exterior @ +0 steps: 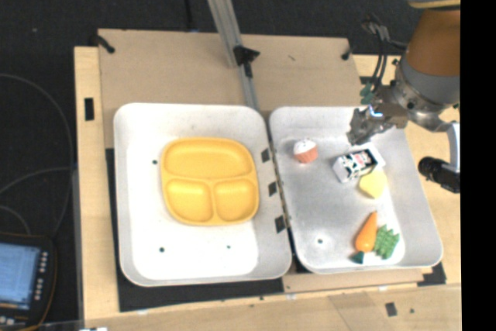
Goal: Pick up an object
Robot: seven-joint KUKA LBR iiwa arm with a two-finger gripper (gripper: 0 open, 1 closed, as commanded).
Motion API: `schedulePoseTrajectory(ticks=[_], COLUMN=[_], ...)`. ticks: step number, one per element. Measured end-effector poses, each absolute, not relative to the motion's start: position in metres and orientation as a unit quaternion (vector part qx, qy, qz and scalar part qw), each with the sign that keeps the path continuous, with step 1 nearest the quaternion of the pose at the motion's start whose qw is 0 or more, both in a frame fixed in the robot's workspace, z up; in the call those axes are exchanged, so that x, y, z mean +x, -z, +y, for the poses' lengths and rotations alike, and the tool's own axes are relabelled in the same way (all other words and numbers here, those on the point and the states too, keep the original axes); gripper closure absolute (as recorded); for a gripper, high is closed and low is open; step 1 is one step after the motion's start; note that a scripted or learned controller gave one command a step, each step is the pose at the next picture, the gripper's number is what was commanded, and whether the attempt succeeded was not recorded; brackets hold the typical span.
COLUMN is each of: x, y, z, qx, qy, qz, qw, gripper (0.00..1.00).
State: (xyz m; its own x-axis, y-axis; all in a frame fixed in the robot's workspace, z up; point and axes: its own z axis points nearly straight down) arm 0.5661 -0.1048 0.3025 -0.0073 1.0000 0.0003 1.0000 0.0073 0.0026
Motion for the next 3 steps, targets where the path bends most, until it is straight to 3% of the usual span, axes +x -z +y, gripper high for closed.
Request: schedulePoseTrajectory(ticks=[2, 3], x=[0.563, 0.574], y=[-0.277, -0.276], z=[-0.002, 0.053], qx=[0.705, 0.704], qy=[0.0000, -0.0008], qz=[0.709, 0.710], qw=[0.000, 0.000], gripper=[1.00, 1.00])
